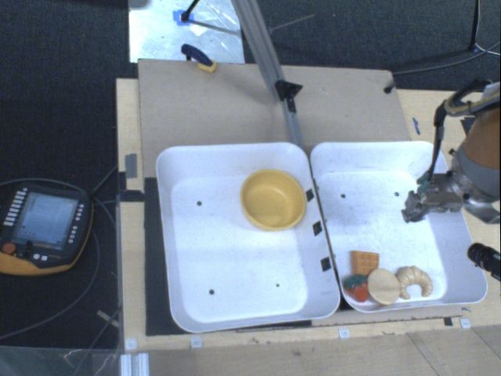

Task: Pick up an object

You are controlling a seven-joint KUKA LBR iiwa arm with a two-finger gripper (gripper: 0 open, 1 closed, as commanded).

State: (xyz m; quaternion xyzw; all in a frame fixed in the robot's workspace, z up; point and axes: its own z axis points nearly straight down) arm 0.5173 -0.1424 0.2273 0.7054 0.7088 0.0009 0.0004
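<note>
Croissant, round wafer, cracker crowded the right bin's near edge, gripper over bare floor above them, finger state unclear, yellow bowl in left bin.

Robot lab: teach pendant on dark carpet, white bins on bench

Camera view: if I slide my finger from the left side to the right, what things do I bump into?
Orange-and-grey control pendant with a screen → round yellow plastic bowl → square tan cracker → curved beige croissant → grey two-finger gripper.
</note>
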